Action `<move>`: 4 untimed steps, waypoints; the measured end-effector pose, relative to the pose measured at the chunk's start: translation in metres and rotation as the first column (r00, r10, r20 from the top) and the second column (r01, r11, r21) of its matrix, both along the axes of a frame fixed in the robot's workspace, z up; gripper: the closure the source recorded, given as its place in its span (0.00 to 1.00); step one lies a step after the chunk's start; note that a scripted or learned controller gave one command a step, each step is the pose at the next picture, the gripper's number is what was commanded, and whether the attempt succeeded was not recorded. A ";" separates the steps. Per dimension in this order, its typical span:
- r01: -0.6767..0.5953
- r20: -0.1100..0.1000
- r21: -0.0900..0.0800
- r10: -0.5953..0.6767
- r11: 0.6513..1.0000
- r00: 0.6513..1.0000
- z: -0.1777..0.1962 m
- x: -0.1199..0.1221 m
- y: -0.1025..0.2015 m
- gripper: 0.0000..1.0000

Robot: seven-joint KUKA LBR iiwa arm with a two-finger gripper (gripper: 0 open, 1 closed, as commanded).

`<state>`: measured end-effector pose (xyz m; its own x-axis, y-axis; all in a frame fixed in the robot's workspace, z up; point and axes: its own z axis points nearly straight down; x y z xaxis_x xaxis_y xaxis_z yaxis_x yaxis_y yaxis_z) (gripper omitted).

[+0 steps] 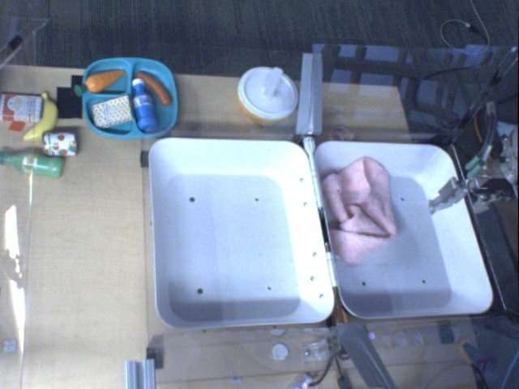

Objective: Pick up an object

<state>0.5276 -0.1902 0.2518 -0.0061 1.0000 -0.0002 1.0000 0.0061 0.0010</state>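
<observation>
Right bin (454, 298): holds the only loose thing within reach; every place below is told from this bin.
Pink cloth (361, 209): lies crumpled inside the right bin, against its left wall, folds heaped toward the far end.
Claw (454, 193): sits at the right bin's right rim, well apart from the pink cloth; whether it is apart or together, I cannot tell, since it is small and blurred there.
Risk, reach: the claw has the whole width of the right bin to cross, and a descent short of the heap would close on bare bin floor.
Risk, grip: soft cloth likely gives way; a pinch on a thin edge fold may slip out on the lift, or only drag the cloth along.
Risk, wall: the cloth hugs the divider, so a finger coming down there could strike the rim.
Left bin (170, 241): just beside the right bin, sharing that divider.
Cup with lid (268, 93): on the tabletop beyond the bins, probably out of play.
</observation>
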 end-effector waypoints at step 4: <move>-0.151 0.004 0.000 0.151 0.989 0.989 -0.066 0.075 0.150 0.00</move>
